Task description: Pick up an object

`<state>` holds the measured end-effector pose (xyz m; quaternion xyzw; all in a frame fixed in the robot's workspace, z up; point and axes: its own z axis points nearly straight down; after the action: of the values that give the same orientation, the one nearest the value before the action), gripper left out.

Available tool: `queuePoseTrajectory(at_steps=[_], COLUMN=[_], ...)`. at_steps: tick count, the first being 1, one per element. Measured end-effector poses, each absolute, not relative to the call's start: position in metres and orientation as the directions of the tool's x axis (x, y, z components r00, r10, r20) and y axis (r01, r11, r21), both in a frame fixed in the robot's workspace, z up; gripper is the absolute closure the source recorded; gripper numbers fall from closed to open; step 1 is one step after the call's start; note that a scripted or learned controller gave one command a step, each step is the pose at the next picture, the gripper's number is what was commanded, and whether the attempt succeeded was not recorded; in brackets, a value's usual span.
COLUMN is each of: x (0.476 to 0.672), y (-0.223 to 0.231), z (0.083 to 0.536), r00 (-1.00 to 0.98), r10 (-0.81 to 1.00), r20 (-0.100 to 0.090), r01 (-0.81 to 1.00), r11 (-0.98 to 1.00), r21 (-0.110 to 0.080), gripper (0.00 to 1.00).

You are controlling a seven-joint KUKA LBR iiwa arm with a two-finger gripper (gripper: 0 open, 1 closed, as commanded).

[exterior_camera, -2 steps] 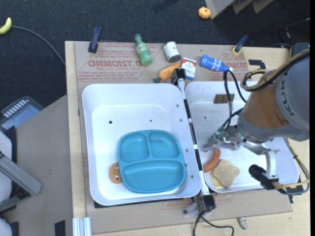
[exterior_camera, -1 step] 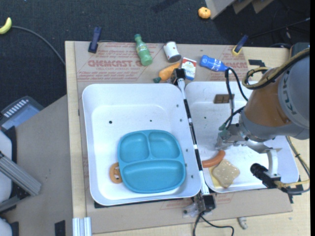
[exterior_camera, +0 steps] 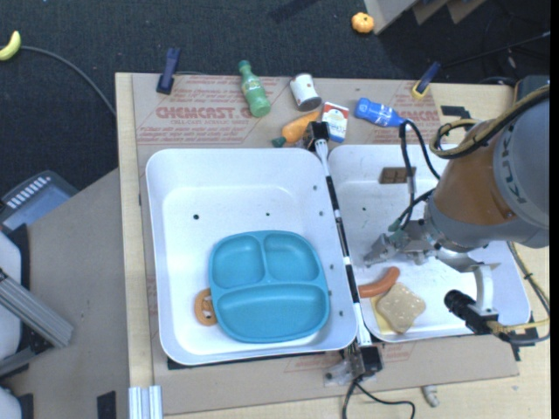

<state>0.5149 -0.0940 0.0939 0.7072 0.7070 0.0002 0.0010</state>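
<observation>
A: Where is the tool [exterior_camera: 384,250] sitting?

B: It is hanging low in the right bin [exterior_camera: 367,168], centre-right of the frame, just above the hot dog [exterior_camera: 379,283]. I cannot tell how it is set.

A: What else is lying there?

B: A toast slice [exterior_camera: 400,308] is resting just below the hot dog. In the left bin [exterior_camera: 236,177], 1 blue divided plate [exterior_camera: 267,284] is lying beside a pretzel [exterior_camera: 204,307].

End effector [exterior_camera: 384,250] above sausage [exterior_camera: 381,283], blue tray [exterior_camera: 266,285]

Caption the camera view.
KUKA arm lowers its pincer above a hot dog and toast slice in the right bin.
</observation>
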Motion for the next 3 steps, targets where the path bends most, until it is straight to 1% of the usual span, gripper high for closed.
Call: queuePoseTrajectory(at_steps=[1, 2, 3], x=[0.478, 0.503, 0.503], y=[-0.097, -0.093, -0.093], z=[0.084, 0.084, 0.094], r00=[0.001, 0.0, 0.0], r10=[1.0, 1.0, 1.0], r20=[0.001, -0.001, -0.001], r01=[1.0, 1.0, 1.0], r11=[-0.001, 0.0, 0.0], r21=[-0.003, 0.001, 0.002], gripper=[0.0, 0.0, 1.0])
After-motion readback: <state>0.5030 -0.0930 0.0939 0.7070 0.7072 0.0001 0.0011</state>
